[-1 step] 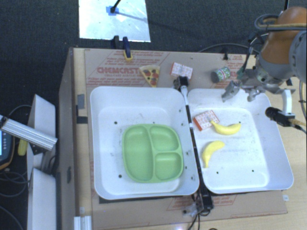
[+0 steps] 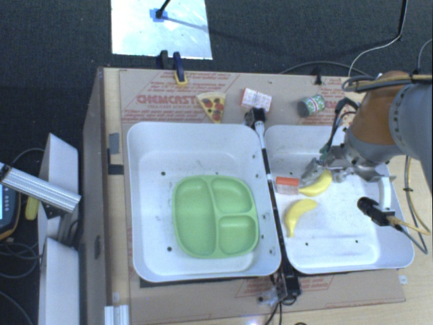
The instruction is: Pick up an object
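Banana near the right bin's left wall lies under the end effector, whose state cannot be told; it could slip sideways.

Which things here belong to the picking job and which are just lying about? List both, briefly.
For the job:
- pincer, low in the right bin
- upper banana, at the pincer
- lower banana
- small orange block

Lying about:
- green divided plate in the left bin
- pizza slice toy, small can and label card on the cardboard behind
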`<state>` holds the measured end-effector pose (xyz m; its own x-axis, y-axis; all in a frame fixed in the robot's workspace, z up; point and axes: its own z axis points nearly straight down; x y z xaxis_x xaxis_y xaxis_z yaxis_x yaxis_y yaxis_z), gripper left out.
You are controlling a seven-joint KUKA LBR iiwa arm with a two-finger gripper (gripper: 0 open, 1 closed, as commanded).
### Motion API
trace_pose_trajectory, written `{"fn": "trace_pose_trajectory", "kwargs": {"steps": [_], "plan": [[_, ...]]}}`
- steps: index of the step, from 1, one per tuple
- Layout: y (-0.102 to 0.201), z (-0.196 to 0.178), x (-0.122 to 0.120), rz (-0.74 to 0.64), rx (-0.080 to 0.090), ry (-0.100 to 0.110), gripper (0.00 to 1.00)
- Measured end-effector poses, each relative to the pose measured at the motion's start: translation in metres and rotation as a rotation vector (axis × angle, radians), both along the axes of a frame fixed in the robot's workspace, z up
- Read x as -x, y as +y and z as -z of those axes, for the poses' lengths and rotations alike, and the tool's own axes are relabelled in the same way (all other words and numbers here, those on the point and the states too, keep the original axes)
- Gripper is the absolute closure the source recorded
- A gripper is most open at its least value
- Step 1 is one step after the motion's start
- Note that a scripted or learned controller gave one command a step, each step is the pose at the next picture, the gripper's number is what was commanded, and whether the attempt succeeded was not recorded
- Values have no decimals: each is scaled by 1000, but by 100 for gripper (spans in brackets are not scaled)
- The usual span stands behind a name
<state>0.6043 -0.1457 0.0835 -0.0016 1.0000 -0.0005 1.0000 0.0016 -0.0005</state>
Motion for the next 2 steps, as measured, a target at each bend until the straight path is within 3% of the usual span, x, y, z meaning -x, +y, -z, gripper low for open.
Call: {"fn": "trace_pose_trajectory", "kwargs": {"steps": [1, 2], "plan": [[0, -12, -2, -2, 1, -4, 100], [52, -98, -17, -3, 0, -5, 100]]}}
